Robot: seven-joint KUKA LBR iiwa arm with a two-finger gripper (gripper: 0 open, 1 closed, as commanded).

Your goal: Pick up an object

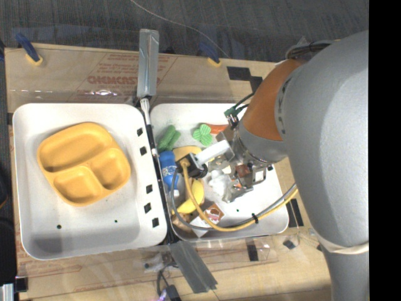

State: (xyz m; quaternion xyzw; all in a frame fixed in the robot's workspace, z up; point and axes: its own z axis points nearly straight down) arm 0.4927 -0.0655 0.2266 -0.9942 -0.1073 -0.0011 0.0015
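Arm (326, 124) reaching left over right bin (276, 221); hand (235, 180) low among clutter; grip unclear

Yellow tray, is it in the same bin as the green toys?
No, the yellow tray lies in the left bin, while the green toys sit in the right bin under the arm.

A divided tray (83, 162) lies in the left bin (31, 231); small items crowd the right bin (276, 221).
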